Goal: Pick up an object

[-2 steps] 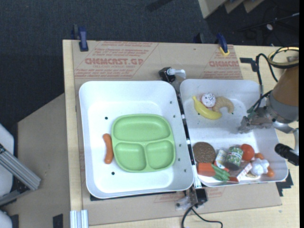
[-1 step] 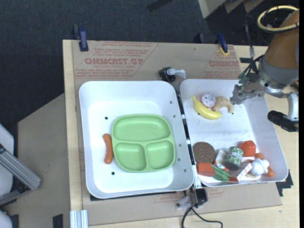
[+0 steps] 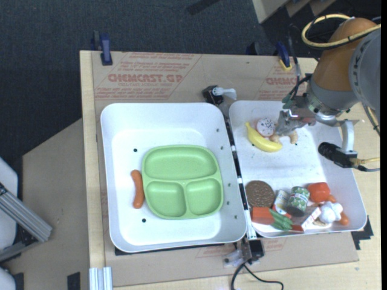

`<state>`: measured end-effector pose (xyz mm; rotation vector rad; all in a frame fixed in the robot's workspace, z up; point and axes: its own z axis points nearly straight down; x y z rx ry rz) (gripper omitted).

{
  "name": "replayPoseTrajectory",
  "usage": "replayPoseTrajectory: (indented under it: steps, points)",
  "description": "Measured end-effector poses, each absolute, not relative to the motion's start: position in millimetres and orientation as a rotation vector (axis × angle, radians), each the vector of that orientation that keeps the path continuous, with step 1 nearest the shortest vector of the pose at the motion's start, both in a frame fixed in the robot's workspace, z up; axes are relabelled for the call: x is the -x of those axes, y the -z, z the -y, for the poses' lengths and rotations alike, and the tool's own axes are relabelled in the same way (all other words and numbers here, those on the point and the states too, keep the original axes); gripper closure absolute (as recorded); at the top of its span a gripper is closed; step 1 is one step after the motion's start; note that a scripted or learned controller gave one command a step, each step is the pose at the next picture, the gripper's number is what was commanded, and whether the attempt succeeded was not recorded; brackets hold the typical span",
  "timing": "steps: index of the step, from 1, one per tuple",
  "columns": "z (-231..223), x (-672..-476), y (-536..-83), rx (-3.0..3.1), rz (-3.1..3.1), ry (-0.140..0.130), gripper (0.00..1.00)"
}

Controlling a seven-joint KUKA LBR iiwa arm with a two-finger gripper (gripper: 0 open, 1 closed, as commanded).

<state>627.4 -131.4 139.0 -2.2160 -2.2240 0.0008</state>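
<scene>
Toy food pile [image 3: 299, 207] lies well below the gripper [image 3: 285, 129], grip state unclear.

Bench: [image 3: 151, 77] brown board printed with red lettering.
Left bin: [image 3: 118, 162] white, resting on the board.
Right bin: [image 3: 338, 180] white, touching the left bin.
Clamps: [image 3: 104, 46] blue, apparently gripping the far edge.

Glossy white plastic bins [image 3: 121, 180]; smooth green plastic tray [image 3: 181, 181]; matt brown bench [image 3: 151, 77]
</scene>
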Motion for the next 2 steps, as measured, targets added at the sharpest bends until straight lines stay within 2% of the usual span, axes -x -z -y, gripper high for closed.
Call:
replayPoseTrajectory:
  steps: [1,2]
  points:
    - [133.4,-626.8,-141.2,2.220,2.222,-0.001,0.00]
    - [100.3,-632.1,-81.2,2.214,2.221,-0.004,0.00]
